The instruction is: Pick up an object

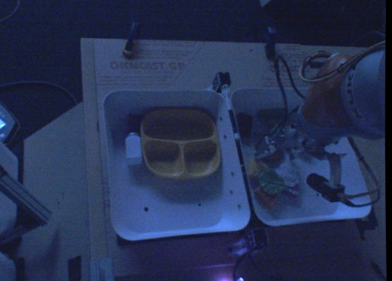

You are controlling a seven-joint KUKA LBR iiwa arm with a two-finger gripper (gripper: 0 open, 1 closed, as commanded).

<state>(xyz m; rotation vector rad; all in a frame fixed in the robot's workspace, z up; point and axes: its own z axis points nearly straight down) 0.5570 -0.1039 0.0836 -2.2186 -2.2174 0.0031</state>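
The gripper (275, 145) was low in the right bin (358, 209), above what was perhaps small toys (274, 183); in the dim light I could not tell its opening or any hold

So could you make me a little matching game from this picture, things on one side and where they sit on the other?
Things:
1. yellow divided plastic tray
2. small white block
3. green crumpled item
4. grey arm with orange band

Places:
A. right bin, among the clutter
B. middle of the left bin
C. reaching over the right bin
D. left bin, beside the tray's left edge

Pairs: 1-B, 2-D, 3-A, 4-C
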